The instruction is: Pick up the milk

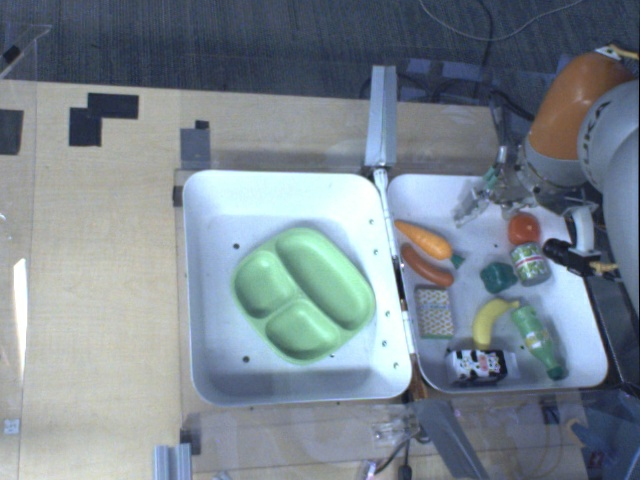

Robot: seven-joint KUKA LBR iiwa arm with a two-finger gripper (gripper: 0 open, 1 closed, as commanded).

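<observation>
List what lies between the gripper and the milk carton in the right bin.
In the camera view, between the gripper and the milk carton lie a teal item and a banana; a waffle sits just left of that line.

Black-and-white milk carton (476, 365), yellow banana (492, 319), orange carrot (425, 239) — green divided plate (303, 293) in a white bin (210, 268).
</observation>
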